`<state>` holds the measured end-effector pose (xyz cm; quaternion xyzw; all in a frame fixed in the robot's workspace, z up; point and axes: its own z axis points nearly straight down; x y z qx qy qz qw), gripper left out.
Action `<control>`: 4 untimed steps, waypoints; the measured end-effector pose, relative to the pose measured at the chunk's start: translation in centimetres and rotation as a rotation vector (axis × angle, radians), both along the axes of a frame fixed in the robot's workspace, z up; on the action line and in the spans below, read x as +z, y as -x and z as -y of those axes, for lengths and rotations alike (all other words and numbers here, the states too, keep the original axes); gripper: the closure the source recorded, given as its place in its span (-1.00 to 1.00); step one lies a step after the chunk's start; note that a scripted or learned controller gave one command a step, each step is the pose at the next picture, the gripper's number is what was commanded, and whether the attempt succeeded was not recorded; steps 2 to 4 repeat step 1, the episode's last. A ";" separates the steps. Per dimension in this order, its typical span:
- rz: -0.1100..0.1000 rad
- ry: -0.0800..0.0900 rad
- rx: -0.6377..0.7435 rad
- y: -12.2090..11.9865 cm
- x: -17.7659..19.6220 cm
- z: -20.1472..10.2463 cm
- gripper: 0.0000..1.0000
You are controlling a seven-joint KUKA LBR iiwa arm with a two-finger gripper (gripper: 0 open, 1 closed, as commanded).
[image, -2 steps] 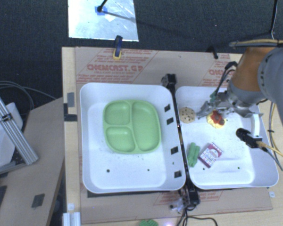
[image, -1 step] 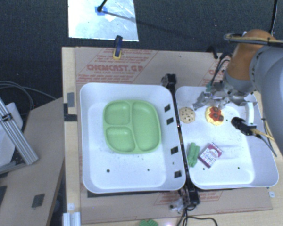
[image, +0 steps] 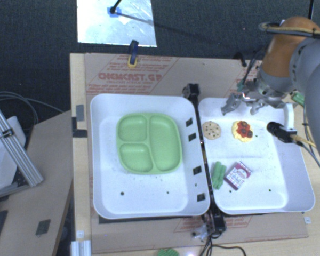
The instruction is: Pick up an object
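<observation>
step: approach, nothing grasped yet
claw (image: 241, 104): fingers apart, empty, over right bin's (image: 296, 169) far edge
objects: pasta toy (image: 242, 130) just below it, cookie (image: 211, 129) beside
next: descend onto the pasta toy, then close

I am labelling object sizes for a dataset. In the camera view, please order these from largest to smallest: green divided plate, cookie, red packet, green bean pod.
1. green divided plate, by far the largest.
2. red packet.
3. green bean pod and cookie: they look about alike in area, the pod longer and narrower, so I do not rank them.
</observation>
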<state>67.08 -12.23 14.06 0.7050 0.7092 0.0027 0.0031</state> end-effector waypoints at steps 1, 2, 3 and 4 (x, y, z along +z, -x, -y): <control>-0.007 0.000 -0.010 2.3 -5.8 6.1 -1.00; -0.007 0.000 -0.010 2.3 -5.8 6.1 -1.00; -0.007 0.000 -0.010 2.3 -5.8 6.1 -1.00; -0.007 0.000 -0.010 2.3 -5.8 6.1 -1.00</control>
